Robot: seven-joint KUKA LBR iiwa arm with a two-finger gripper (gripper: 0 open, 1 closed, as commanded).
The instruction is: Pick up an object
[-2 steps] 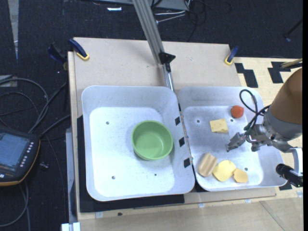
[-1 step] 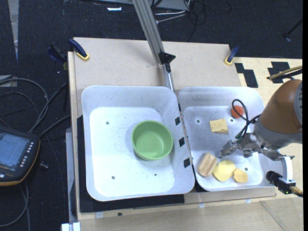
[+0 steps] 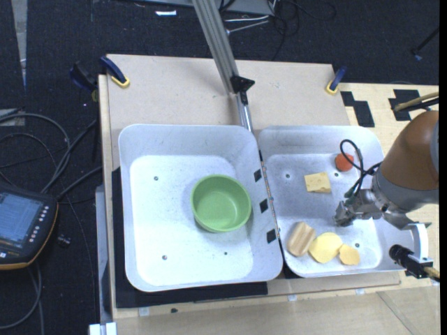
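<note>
The gripper [image 3: 347, 213] hangs low in the right bin [image 3: 279, 160]; whether it is parted or closed I cannot tell, and nothing shows in its grasp. The nearest thing, a round yellow piece [image 3: 325, 247], lies just toward the bench's front edge from it, beside a tan slice [image 3: 301, 238]. No readable writing anywhere.

1. open floor around the green bowl [image 3: 221, 202] in the left bin [image 3: 140, 187], on every side.
2. crowded front of the right bin [image 3: 293, 165]: bread roll [image 3: 301, 239], yellow round piece [image 3: 325, 247] and small yellow piece [image 3: 349, 255] close together.
3. gripper [image 3: 346, 215] low just above those, arm filling the right side.
4. free patch at back left, beside the yellow sponge cube [image 3: 318, 183] and orange ball [image 3: 343, 162].
</note>
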